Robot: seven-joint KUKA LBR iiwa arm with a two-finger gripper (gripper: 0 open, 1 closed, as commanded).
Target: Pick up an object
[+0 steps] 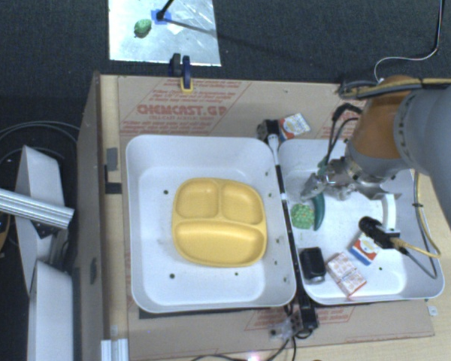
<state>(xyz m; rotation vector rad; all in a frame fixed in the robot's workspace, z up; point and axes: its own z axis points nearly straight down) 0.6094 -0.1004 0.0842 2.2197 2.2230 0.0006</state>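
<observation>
Green object (pixel 304 215) sits at the right bin's (pixel 413 288) left wall, just under the gripper (pixel 316 190). Approach step; grip state unclear. Next: descend and close on it.

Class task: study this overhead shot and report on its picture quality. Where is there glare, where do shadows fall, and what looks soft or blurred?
Camera view: strong glare on the shiny sheet at the top; soft shadow under the yellow tray in the left bin; the arm looks slightly soft; small items near the gripper are hard to resolve.
</observation>
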